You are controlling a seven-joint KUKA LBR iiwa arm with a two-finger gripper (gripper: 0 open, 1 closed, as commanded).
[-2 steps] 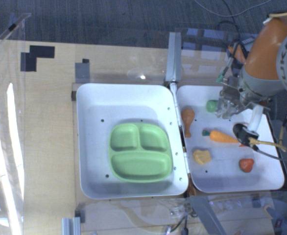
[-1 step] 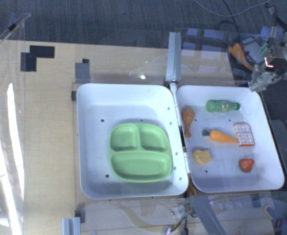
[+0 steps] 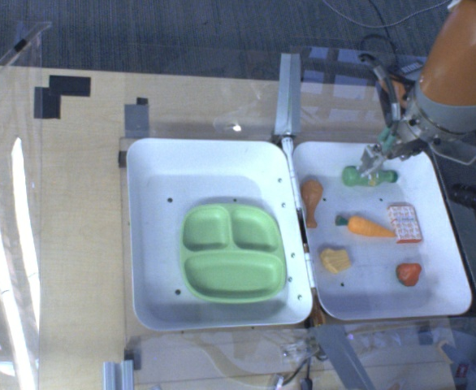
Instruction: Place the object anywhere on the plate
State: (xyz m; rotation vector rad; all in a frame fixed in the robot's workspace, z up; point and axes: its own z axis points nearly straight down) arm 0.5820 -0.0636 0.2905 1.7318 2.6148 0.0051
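Note:
A green divided plate lies in the left bin. The right bin holds a green toy vegetable near its far edge, a brown drumstick, an orange carrot, a pinkish box, a yellow piece and a red piece. My gripper reaches down from the right, its tip right at the green toy vegetable.
A metal divider post stands between the bins at the back. The arm's orange band hangs over the right bin's far right corner. Cables trail across the bench behind the right bin.

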